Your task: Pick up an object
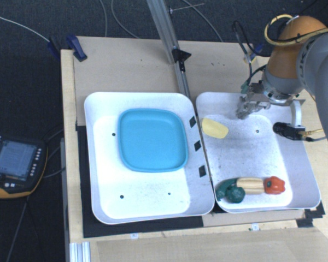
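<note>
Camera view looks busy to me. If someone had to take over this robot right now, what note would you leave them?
Gripper: low over the far end of the right bin, nothing visible between its fingers; whether they are open or shut can't be told from here.
Right bin: yellow piece near the far left side, a short way to the gripper's left; green object, tan stick and red object in a row along the near edge.
Left bin: holds a blue plate.
Done: nothing picked up yet.
Left: grasp one object and lift it; the yellow piece is nearest.

right bin (295, 162) middle: open | yellow piece (214, 128) far-left | toys (250, 188) line near wall
</note>
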Controlling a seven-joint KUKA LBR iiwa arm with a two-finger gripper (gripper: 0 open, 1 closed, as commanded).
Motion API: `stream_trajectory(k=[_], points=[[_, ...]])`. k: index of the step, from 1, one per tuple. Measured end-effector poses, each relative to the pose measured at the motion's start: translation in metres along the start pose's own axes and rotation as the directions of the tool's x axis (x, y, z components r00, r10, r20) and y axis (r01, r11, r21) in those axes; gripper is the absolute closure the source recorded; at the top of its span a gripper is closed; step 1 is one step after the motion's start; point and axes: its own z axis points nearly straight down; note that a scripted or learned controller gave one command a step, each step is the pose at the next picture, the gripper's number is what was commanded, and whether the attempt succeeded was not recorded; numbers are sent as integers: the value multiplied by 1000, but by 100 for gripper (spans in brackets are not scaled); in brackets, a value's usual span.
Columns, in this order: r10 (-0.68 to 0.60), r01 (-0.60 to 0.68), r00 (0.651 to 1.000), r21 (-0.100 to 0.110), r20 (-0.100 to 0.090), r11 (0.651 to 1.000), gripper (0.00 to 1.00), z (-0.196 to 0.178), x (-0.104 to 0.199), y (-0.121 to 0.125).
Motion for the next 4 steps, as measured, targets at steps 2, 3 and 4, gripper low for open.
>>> stream_trajectory(k=[2, 3, 4], points=[[0, 0, 1000, -4, 0, 1000, 100, -111, 5, -3], [0, 0, 1000, -3, 0, 1000, 100, -162, 5, -2], [-4, 4, 1000, 2, -2, 1000, 100, -149, 61, -10]])
